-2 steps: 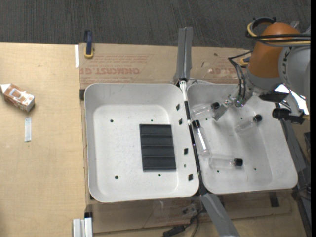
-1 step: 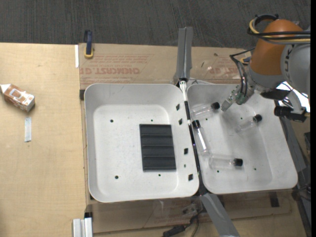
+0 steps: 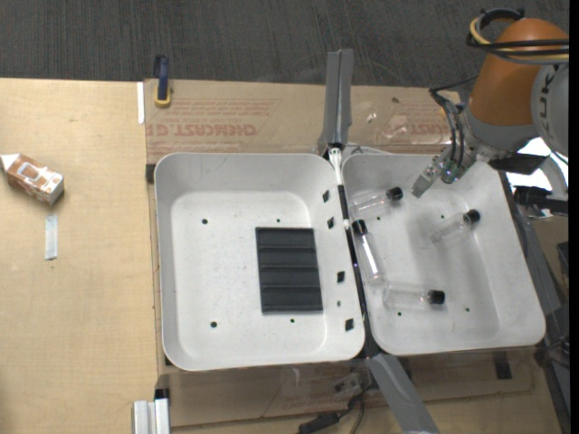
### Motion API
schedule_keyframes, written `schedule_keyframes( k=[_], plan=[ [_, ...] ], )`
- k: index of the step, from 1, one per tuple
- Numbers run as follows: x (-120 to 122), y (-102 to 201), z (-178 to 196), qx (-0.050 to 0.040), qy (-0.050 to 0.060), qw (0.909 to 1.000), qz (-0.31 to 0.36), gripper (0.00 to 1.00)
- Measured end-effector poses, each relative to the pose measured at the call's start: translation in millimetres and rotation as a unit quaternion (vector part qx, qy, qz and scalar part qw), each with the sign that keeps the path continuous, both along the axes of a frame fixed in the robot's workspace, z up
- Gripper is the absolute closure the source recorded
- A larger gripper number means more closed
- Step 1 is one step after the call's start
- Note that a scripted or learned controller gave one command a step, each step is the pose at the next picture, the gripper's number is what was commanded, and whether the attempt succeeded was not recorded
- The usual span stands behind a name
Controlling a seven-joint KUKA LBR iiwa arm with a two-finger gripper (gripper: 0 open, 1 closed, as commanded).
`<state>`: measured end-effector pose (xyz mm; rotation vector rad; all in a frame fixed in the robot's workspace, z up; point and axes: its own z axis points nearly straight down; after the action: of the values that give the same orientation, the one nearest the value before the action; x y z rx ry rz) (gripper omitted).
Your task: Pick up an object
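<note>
— Vials, clear with black caps, lie scattered in the right bin (image 3: 507, 328): one near the far-left corner (image 3: 380, 197), one toward the right side (image 3: 455, 227), one near the front (image 3: 414, 297), and another along the left wall (image 3: 365, 247).

— And the gripper (image 3: 432, 177)?

— It hangs over the far part of that bin, near the back wall, holding nothing. Whether its jaws are spread or pressed together, I cannot tell.

— What might spoil the pick?

— I'd judge the vials round and smooth, so a descent slightly off-centre could roll one aside. The one by the wall leaves little room for a finger.

— And the left bin (image 3: 181, 333)?

— A black ribbed block (image 3: 289, 270) lies flat in its middle, well apart from the gripper.
</note>
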<state>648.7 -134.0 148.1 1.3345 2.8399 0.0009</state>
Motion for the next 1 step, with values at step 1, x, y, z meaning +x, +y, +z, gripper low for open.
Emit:
schedule_keyframes(
  k=[1],
  plan=[
    [-0.1,-0.1,-0.1,0.0000,0.000,1.0000,0.000,0.00]
  ],
)
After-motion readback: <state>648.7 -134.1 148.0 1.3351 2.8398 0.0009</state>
